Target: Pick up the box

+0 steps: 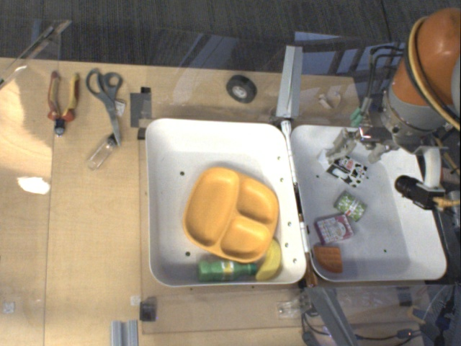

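Note:
My gripper (358, 152) hangs over the upper left of the right bin (418, 265), its two fingers spread apart and open with nothing between them. Just below the fingertips lies a small black-and-white box (348, 170) on the bin floor. Farther toward the front lies a flat pink-purple box (333, 229), and between the two sits a small green-and-white packet (351, 206). An orange-brown item (329, 258) rests in the bin's front left corner.
The left bin (166, 193) holds a yellow divided plate (232, 212), a green bottle (227, 269) and a yellow fruit (269, 262). Scissors (108, 96), pliers (60, 99) and a tape roll (241, 88) lie on the bench behind.

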`<state>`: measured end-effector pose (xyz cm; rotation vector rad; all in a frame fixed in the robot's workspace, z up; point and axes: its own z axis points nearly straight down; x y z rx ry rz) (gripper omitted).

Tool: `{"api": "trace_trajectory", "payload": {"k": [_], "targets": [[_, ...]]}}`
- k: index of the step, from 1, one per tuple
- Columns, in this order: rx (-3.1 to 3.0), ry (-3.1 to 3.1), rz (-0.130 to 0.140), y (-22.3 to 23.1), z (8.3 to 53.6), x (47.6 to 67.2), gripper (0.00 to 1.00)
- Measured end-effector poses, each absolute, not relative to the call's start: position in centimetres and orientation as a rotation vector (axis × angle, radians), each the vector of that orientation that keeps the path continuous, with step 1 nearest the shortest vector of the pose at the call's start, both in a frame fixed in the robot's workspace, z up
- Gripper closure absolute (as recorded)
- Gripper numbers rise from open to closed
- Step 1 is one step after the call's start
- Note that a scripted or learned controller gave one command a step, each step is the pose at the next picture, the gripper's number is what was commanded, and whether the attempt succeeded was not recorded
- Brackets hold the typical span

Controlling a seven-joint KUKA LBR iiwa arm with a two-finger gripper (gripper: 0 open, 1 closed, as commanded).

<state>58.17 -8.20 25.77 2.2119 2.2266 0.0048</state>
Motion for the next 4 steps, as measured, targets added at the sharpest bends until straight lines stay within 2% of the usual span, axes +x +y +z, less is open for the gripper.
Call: {"api": "trace_trajectory", "payload": {"k": [1,2,3,4], "targets": [[2.222,2.218,0.004,-7.7,18.4,51.9,0.00],[2.320,2.101,0.017,-9.5,9.0,50.9,0.00],[2.315,2.102,0.022,-9.4,10.1,51.1,1.00],[2.317,2.115,0.007,-6.7,22.8,49.3,1.00]]}}
